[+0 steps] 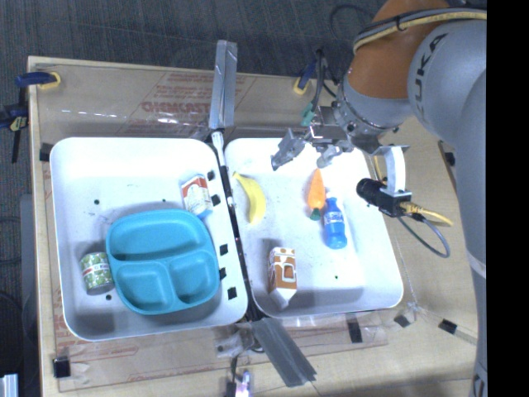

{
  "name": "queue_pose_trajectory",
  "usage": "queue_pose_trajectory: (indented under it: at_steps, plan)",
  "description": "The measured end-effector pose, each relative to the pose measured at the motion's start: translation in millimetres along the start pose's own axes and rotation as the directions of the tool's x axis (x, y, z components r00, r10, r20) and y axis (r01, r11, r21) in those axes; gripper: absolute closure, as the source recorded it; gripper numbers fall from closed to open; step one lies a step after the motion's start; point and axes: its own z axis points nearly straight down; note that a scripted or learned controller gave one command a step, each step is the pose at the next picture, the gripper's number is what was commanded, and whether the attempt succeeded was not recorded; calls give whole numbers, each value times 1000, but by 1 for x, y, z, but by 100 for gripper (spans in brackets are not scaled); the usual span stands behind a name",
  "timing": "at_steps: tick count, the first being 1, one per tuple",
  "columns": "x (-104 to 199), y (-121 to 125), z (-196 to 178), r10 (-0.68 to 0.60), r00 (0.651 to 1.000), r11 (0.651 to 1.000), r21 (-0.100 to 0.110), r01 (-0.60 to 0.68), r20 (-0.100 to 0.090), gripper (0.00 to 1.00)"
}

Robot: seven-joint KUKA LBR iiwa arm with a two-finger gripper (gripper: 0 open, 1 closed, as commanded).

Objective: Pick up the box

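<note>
I work in a robotics lab, at a test bench rather than in any home. Two shallow white bins (376,284) sit side by side on a pale bench top (107,81) held by blue clamps (37,79), loose cables (430,230) trail beside me, and dark carpet (124,15) lies beyond.

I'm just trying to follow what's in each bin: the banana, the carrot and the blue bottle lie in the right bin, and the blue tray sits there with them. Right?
Not quite. The blue tray sits in the left bin, not the right one. The camera view shows it there. The banana, the carrot and the blue bottle do lie in the right bin.
</note>
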Motion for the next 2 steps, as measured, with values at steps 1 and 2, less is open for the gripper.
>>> queue_pose_trajectory:
  at_steps: [1,2]
  plan:
    - [68,21,83,-346,938,938,-1,346,1,0]
    - [96,33,81,-377,926,926,-5,377,3,0]
